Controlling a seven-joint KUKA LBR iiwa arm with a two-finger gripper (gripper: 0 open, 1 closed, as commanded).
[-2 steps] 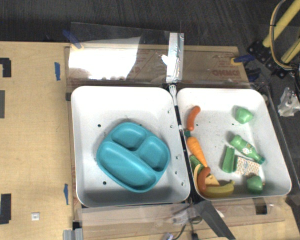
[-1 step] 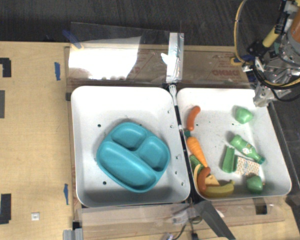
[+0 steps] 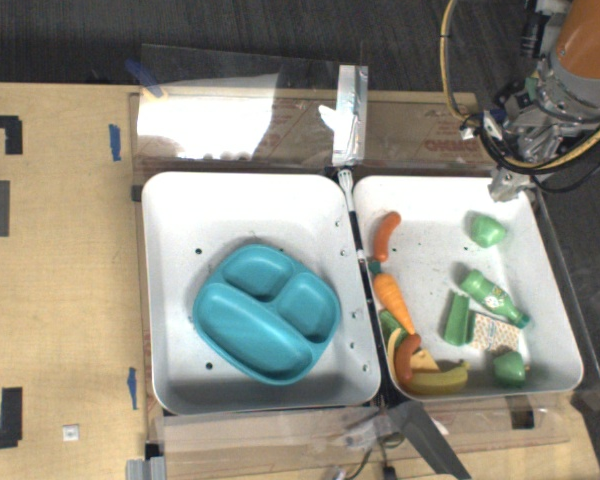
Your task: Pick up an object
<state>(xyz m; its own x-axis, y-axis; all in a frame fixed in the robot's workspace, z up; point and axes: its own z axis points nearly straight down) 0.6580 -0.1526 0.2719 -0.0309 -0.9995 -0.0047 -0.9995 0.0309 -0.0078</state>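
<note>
Left bin carries a teal divided plate; right bin holds the toy food. Claw hangs at that bin's one o'clock corner, spread not readable. Nearest target, the green piece toward one o'clock, stands apart: descend centred, clear of the rim.

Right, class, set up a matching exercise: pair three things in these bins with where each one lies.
Things:
1. blue plate
2. carrot
3. banana

Places:
a. near edge of the right bin
b. left bin
c. right bin, beside the divider between the bins

Pairs: 1-b, 2-c, 3-a
</note>
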